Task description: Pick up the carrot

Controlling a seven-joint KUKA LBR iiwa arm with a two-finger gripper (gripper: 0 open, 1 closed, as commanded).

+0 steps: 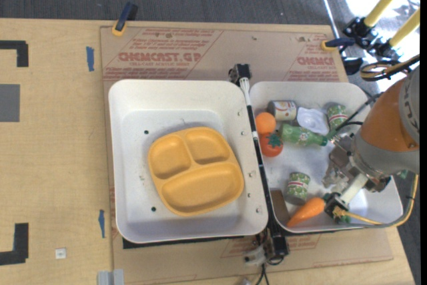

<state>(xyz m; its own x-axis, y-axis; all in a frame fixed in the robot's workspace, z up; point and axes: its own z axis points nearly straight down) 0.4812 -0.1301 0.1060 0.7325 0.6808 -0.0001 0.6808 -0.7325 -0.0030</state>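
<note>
Low in the frame's lower right, the smooth orange carrot (306, 210) lies in the right bin (390, 213), near its front wall. Its long axis slants, with the tapered tip toward the lower left and the thick end toward the upper right. The gripper (335, 185) hovers just beside that thick end; whether it is apart or together cannot be told. Just above is a small cylindrical can (298, 185). In the left bin (127, 143) rests a glossy yellow divided plate (195, 170).

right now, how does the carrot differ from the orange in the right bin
The carrot is long and tapered; the orange is round. The carrot lies by the near wall of the right bin; the orange sits by its left wall, farther back. Both are orange-coloured.
</note>
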